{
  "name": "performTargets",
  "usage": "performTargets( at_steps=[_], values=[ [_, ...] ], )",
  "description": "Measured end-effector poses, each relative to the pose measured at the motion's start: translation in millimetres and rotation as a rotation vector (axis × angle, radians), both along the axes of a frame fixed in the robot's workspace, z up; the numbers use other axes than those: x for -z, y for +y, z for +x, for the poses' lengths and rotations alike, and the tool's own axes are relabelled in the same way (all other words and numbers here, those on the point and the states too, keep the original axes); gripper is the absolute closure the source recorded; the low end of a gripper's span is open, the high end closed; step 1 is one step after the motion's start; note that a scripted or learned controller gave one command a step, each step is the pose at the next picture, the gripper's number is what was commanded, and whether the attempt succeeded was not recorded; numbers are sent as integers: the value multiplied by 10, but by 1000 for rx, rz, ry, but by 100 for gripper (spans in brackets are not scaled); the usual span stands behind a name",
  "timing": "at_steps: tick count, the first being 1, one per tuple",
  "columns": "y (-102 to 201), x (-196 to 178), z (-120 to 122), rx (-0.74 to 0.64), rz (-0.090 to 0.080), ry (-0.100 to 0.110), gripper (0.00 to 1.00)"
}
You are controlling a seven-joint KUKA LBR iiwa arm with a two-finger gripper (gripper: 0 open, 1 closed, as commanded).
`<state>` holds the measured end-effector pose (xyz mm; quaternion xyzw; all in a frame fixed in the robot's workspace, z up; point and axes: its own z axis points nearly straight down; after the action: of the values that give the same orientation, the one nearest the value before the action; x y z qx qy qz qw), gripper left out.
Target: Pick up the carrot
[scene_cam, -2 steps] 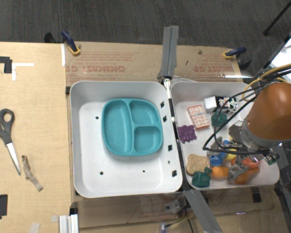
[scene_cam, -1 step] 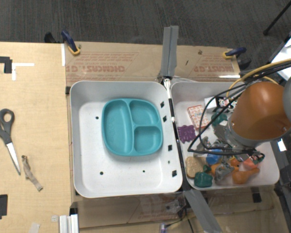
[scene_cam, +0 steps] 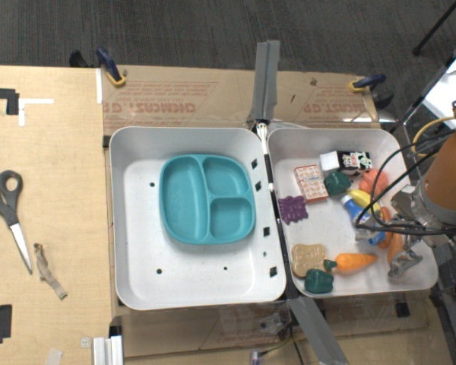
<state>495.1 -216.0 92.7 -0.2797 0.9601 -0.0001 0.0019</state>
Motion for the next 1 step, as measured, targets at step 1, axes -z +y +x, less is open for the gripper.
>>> performTargets(
  at_steps=[1],
  values=[
    [13, -97, 18, 2, 2, -4, 100]
  ],
)
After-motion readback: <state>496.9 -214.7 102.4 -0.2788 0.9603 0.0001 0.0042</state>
